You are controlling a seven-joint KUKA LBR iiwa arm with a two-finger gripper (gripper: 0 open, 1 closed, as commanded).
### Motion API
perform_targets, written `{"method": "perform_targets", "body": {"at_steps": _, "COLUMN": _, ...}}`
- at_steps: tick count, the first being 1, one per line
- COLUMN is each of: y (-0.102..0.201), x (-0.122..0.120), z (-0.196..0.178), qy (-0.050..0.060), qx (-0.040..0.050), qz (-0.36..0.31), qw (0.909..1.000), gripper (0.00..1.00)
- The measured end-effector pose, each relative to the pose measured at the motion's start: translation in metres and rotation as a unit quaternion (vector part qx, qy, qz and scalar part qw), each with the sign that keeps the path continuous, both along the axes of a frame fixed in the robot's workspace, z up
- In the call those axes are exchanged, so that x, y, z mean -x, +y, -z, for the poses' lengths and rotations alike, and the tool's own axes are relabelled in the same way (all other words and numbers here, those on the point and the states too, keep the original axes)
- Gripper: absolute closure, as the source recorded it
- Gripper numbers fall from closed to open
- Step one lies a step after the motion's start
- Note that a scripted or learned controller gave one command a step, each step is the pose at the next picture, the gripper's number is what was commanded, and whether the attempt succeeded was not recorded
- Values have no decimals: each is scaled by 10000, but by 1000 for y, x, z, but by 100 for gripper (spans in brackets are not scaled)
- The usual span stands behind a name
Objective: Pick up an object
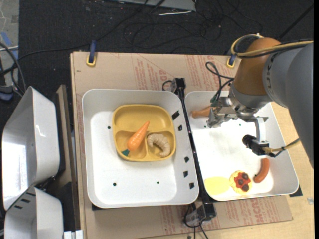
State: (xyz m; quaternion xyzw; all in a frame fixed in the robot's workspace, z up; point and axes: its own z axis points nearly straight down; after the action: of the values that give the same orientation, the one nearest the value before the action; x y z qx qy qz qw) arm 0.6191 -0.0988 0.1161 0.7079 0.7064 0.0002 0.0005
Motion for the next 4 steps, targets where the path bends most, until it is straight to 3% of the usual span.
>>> {"method": "perform_targets", "body": {"at_steps": 3, "y": -6, "x": -8, "z": -155, "qy": -27, "qx": 5, "qz": -28, "qw": 10000, "gripper": 100}}
{"method": "perform_targets", "body": {"at_steps": 4, "y": 36, "x": 8, "z": -156, "qy": 13, "qx": -7, "qz": -43, "qw": 10000, "gripper": 100}}
